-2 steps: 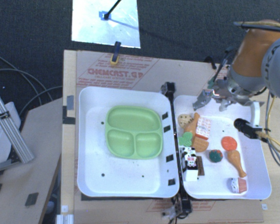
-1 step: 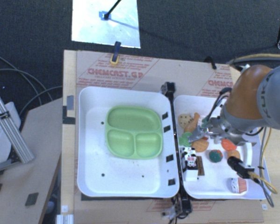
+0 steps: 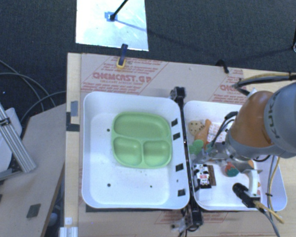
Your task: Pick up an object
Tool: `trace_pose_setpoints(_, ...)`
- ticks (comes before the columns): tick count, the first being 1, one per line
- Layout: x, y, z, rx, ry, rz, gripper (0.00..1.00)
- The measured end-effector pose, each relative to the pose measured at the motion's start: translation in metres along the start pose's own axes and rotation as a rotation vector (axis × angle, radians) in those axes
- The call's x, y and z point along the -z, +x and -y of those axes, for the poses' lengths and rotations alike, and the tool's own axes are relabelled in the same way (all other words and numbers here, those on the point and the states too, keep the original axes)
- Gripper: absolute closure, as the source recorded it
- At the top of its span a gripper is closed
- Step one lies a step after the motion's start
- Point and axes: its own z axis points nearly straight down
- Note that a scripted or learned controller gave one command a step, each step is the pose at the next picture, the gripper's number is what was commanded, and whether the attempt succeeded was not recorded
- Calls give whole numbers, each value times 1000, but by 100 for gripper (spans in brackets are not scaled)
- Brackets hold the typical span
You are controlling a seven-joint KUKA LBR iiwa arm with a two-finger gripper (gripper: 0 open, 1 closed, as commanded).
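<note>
The claw (image 3: pixel 209 154) hangs low over the left half of the right bin (image 3: pixel 223 196), tucked under the arm's (image 3: pixel 266 122) orange band and grey wrist. From here I cannot tell whether it is wide or narrow, nor whether anything sits in it.

Just beside the claw, on the side toward the other bin, lies a small green piece (image 3: pixel 195 147), close enough that I can't say whether they touch. Beyond the claw, toward the far wall of the bin, an orange carrot-shaped toy (image 3: pixel 202 132) lies at a slant. A tan biscuit-shaped piece (image 3: pixel 194 126) lies on its outer side, and a pink-and-white piece (image 3: pixel 215 130) on the side nearer the arm.

On the near side of the claw lies a brown, black and white packet (image 3: pixel 205 176), flat on the bin floor. A red and teal piece (image 3: pixel 231 170) lies near the claw, under the wrist and partly hidden by it.

Further from the claw, across the black divider, the left bin (image 3: pixel 94 152) holds a green divided plate (image 3: pixel 140 140) lying flat about its middle, well apart from the claw. Both bins rest on a worktop (image 3: pixel 140 78) covered with a brown printed sheet.
</note>
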Motion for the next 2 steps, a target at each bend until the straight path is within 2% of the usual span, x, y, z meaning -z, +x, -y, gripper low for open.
trace_pose_setpoints(1,110,12,-76,7,-21,3,0)
trace_pose_setpoints(2,-3,-43,-45,-6,2,2,0)
